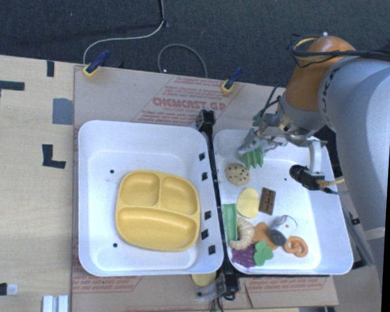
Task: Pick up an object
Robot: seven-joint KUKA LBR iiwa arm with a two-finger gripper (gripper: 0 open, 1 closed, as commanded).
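Camera view: 2 white bins [88,178] on cardboard [178,101] over wooden bench [21,194].

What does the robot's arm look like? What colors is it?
The arm is big, round and smooth grey, with a shiny orange band above the wrist. Thin black cables loop over the orange part. At its tip sits a small metal-grey gripper.

Small green ridged toy [255,156] between the hand's [254,151] fingers
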